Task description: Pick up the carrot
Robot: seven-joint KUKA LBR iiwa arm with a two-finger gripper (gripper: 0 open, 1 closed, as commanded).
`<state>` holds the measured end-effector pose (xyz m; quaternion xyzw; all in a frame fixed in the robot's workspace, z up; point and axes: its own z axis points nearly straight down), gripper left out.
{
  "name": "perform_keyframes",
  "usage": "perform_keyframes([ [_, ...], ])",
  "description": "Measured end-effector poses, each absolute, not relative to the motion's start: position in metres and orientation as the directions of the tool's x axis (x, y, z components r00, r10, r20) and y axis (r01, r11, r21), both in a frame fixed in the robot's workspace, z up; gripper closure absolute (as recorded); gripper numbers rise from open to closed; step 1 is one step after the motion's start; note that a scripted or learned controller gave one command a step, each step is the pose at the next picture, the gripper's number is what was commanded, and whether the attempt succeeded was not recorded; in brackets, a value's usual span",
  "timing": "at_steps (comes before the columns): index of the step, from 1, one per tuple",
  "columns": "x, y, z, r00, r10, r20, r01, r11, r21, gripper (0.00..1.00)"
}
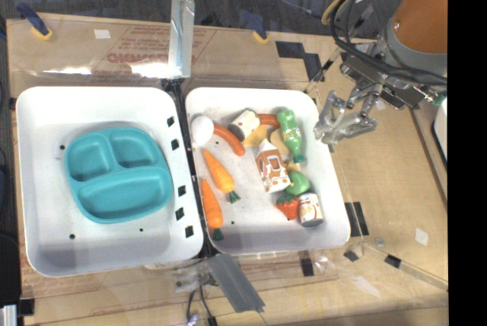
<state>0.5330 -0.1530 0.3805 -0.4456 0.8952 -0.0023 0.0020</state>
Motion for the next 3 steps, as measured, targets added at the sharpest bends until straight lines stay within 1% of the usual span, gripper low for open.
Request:
perform_keyframes([
  [1,0.498,-0.132,0.311,-0.331,-0.944,0.0,-0.944,0.331,0.002,1.0],
  [2,0.477,-0.106,0.26,0.096,-0.995,-0.002,-0.995,-0.096,0.003,1.0],
  [3,0.478,-0.15,0.374,0.291,-0.957,0.004,-0.957,-0.291,-0.004,1.0],
])
